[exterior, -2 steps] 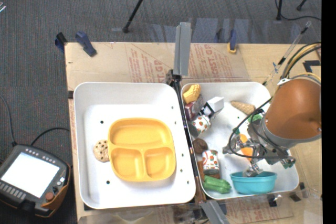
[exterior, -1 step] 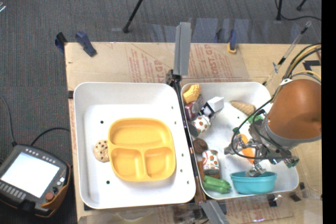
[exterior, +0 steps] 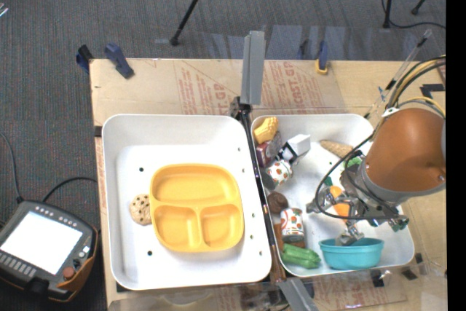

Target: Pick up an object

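A yellow tray [exterior: 196, 216] sits in a white bin [exterior: 116, 156], beside a chocolate-speckled tan cookie [exterior: 140, 210] and a teal bowl [exterior: 352, 253].

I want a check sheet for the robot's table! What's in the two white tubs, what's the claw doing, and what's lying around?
Surface: cardboard-covered bench bearing a left bin and a right bin.
Job's things: right bin holds a teal bowl, green vegetable toy, corn toy, cone, small can and other small toys, mostly along its left side.
Clutter: left bin holds a yellow divided tray with a cookie beside it.
Claw: claw low over the right bin, just above the teal bowl; grip cannot be judged.
Cables: bundle running to the arm.
Surroundings: handheld controller on grey carpet; stand legs behind the bench.
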Available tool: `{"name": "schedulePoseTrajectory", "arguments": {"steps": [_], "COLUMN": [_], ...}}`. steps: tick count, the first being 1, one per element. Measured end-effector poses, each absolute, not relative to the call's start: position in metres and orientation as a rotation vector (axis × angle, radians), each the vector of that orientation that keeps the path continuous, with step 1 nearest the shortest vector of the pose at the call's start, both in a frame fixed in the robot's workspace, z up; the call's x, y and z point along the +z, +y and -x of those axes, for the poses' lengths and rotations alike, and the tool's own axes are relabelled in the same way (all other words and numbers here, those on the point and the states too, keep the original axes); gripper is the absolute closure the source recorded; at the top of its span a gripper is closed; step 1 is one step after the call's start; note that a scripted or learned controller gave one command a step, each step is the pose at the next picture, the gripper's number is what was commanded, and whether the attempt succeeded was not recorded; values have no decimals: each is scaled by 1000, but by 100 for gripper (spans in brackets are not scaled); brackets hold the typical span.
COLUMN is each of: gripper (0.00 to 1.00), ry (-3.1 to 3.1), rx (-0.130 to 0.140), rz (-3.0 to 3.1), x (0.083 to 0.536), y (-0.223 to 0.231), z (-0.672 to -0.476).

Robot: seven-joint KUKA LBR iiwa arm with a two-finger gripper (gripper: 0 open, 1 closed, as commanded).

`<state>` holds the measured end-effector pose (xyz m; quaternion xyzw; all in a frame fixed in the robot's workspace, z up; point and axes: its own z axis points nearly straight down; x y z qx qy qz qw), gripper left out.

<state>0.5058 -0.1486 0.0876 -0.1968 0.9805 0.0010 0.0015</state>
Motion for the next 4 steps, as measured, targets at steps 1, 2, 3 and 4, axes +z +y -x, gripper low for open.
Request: {"name": "schedulePoseTrajectory", "arguments": {"steps": [1,2,3,4], "gripper": [0,0,0,0], "ry": [3070,3070,3062,3038], "rx": [4,5,6,4], "rz": [665,669,712,800], "x": [87,87,86,87], "y": [-147,-146,-151,-158], "z": [-505,-503,-489,-489]}}
